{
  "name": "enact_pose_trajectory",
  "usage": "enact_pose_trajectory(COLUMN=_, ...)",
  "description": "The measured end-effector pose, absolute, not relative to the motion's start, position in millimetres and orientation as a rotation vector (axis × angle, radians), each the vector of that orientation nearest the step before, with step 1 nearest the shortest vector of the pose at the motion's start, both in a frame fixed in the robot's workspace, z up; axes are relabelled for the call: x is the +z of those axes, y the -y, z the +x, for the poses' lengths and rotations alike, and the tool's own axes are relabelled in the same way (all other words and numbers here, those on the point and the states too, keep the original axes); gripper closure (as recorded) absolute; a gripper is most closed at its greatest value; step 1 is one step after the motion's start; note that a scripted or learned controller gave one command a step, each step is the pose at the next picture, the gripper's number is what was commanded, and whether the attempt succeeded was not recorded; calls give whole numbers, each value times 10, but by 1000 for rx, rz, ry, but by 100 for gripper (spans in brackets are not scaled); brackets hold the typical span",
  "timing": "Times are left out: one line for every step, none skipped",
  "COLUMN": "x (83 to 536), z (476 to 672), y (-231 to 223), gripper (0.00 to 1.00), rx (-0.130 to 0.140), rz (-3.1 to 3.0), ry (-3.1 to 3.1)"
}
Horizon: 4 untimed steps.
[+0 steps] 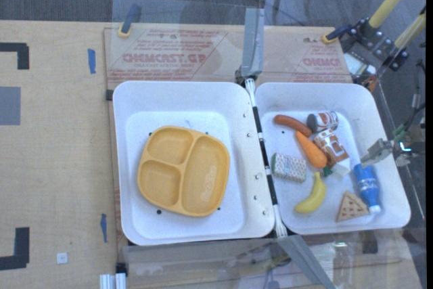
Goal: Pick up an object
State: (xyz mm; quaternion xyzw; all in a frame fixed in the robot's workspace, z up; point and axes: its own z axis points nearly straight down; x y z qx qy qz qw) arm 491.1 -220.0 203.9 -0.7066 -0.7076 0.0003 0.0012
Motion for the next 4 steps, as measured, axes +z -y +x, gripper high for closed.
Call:
enact_pose_trajectory(x=888, z=4848, y=1738, gripper=0, rx=-17, rz=-1993, ry=2436)
enact_pose_trajectory(x=887, z=5457, y=1199, gripper=0, rx=-9, rz=-2190, ry=2265)
enact_pose_trajectory(x=981, z=5459, y=1205, gripper=100, rx=-10, rz=-2192, ry=2264)
enact_pose_trajectory(x=1975, z=5777, y=902, gripper=100, rx=-2, rz=-1950, ry=2466)
